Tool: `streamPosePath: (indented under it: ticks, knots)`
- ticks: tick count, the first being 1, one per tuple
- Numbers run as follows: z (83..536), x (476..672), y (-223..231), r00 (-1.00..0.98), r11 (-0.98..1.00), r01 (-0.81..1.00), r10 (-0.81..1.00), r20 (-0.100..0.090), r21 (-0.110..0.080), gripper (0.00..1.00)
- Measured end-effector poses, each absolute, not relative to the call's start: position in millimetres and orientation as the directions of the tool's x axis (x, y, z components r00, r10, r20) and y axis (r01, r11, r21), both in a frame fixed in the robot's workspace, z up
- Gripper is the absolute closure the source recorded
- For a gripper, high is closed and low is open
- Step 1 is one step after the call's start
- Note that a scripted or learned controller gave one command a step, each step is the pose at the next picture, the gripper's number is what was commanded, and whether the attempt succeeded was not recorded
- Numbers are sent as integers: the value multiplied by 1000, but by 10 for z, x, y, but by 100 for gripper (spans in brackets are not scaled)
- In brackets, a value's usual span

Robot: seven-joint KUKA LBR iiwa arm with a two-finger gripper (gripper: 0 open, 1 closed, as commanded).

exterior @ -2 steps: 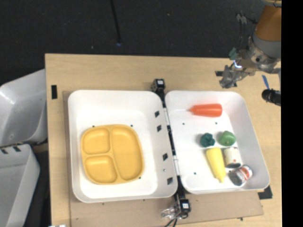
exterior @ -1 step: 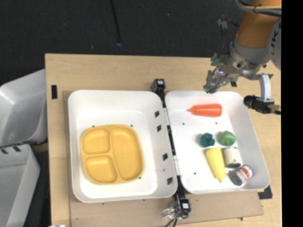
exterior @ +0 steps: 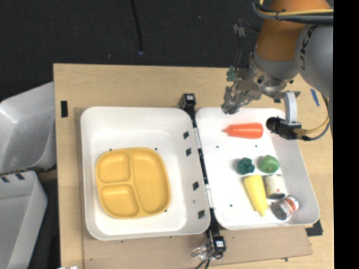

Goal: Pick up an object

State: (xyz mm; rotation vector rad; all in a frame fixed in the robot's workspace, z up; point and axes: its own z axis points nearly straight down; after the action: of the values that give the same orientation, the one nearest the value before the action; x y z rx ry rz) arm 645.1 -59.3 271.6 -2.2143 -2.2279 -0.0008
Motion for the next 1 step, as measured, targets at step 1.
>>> streamPosePath:
  ticks: [1]
  knots:
    - [2549,6449,-102,-5,5,1000,1000,0,-1,100]
